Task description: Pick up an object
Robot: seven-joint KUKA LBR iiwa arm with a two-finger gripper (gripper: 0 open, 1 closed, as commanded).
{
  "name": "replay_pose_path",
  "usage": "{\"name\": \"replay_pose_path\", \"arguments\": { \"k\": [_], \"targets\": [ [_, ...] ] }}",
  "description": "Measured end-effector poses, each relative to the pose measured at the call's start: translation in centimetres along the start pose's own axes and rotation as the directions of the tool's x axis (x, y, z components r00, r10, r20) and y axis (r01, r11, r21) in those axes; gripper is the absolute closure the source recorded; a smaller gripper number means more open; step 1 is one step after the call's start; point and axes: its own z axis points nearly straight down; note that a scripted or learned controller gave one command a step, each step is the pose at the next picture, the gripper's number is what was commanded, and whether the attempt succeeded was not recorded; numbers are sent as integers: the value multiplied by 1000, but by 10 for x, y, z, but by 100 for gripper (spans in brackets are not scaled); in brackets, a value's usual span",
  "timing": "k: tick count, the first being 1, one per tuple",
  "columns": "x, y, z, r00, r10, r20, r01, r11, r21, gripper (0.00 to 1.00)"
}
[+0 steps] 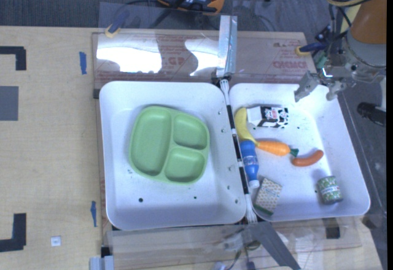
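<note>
Camera view: gripper [317,86] poised over right bin [350,140] far corner, fingers spread, pinching nothing. Nearest pick, cow-print toy [272,116], at eight o'clock from it; carrot [272,148] beyond, long axis three-to-nine.

Two white bins: left bin [116,140] and right bin [344,140]. Left has 1 green plate [169,145] (3 compartments). Right has 7 things: 1 banana [242,124], 1 blue bottle [249,164], 1 carrot [273,148], 1 sausage [306,158], 1 small can [330,189], 1 cow-pattern pkg [271,116], 1 speckled packet [268,194].
</note>
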Motion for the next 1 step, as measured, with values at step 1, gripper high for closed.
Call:
{"name": "replay_pose_path", "arguments": {
  "k": [1],
  "targets": [
    [53,-10,110,917,-399,17,400,916,-26,0]
  ]
}}
